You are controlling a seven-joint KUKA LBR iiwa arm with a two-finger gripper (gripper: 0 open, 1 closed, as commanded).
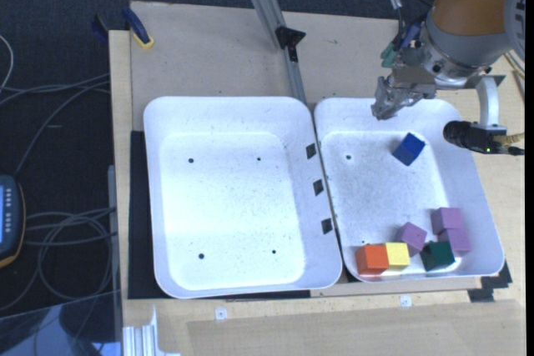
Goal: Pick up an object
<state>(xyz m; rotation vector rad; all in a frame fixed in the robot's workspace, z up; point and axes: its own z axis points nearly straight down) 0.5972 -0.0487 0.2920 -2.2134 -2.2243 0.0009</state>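
Observation:
My gripper (385,107) hangs over the back rim of the right bin (480,204), shut, with nothing between its fingers. A blue cube (409,148) lies in that bin, a short way in front and to the right of the gripper and apart from it. Along the bin's front edge lie an orange block (373,258), a yellow block (397,253), a dark green block (436,255) and three purple blocks (450,220).
The left bin (158,179) stands beside the right one, with a row of black clips (318,186) on the rims between them. A slanted metal rod (269,4) crosses the bench behind the bins. A black fitting (469,135) sticks in over the right bin's right rim.

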